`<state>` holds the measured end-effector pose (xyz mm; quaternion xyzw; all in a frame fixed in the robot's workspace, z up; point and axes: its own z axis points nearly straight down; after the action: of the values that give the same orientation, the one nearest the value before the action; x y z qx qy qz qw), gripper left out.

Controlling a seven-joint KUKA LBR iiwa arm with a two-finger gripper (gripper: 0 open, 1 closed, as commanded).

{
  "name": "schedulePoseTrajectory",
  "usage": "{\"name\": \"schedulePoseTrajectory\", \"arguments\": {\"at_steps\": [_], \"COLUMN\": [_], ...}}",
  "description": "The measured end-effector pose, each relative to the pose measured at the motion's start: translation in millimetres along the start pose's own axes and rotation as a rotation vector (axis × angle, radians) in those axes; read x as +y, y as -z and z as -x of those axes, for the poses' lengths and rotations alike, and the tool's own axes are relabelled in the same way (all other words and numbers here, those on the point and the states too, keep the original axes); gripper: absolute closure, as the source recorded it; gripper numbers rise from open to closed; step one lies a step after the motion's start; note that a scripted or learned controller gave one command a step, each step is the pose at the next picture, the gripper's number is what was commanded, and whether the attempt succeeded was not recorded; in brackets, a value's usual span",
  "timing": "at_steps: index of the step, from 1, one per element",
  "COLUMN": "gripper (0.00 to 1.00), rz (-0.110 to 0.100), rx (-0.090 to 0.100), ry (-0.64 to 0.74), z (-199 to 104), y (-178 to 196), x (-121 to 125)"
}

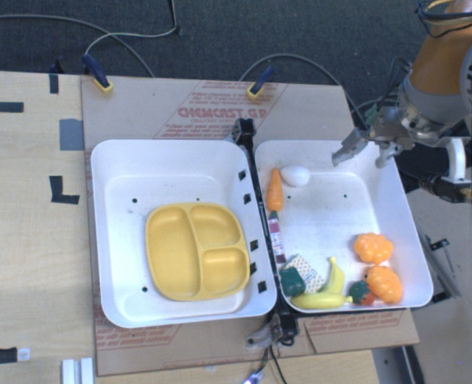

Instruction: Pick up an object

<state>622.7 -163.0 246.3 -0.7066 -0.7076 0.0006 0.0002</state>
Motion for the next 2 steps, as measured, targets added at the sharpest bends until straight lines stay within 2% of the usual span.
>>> {"name": "schedulePoseTrajectory", "arguments": {"at_steps": [1, 2], "gripper": [0.0, 0.0], "rz": [-0.003, 0.003], "rx": [0.0, 0.0], "ry": [-0.002, -0.001], "z": [50, 54], "y": [-100, -160], "x": [-28, -80]}}
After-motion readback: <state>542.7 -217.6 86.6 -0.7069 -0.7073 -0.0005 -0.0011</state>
